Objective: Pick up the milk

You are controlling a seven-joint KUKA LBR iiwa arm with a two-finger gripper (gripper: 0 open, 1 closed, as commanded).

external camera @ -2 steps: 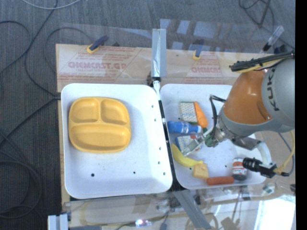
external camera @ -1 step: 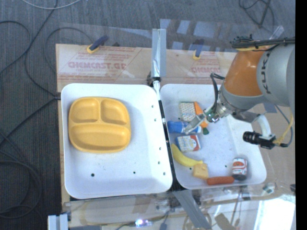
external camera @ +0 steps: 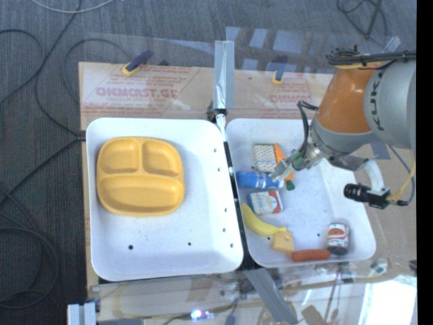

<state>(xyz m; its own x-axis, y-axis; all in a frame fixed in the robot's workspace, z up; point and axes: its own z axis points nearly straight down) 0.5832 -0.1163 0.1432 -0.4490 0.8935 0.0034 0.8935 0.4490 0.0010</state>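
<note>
**Gripper short of the milk**

Small white-and-orange milk carton lies in the right white bin, between blue bottle and yellow banana. The gripper hangs above the bottle's end — carton sits down-left of it, near, not touching. Opening: cannot tell. Carton's long axis looks roughly left-right.
</note>
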